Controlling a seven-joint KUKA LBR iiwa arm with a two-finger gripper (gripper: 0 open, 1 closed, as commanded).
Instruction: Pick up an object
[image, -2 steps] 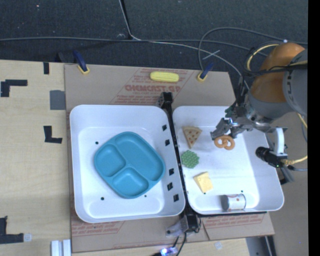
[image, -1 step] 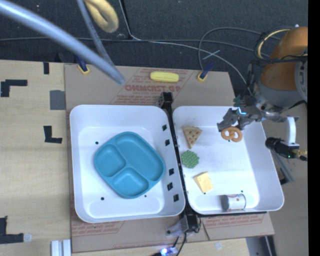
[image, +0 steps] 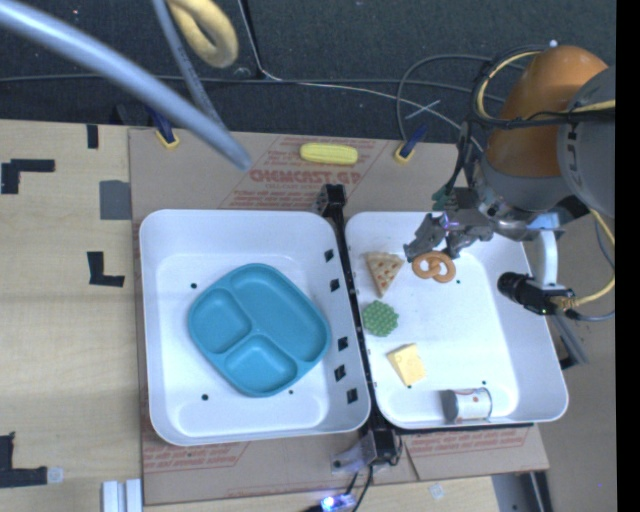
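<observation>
The gripper (image: 437, 238) hangs over the far part of the right bin (image: 520, 345), with the pretzel (image: 434, 267) directly beneath it and the cracker wedge (image: 383, 272) just to its left. Nearer the camera, bare white floor lies open below the gripper, bounded by the green round piece (image: 379, 318), the yellow block (image: 406, 364) and the small can (image: 467, 404) at the near wall. Leftward, the black-clipped divider (image: 343, 300) stands between the bins; beyond it the blue tray (image: 258, 328) takes up most of the left bin (image: 165, 300).
</observation>
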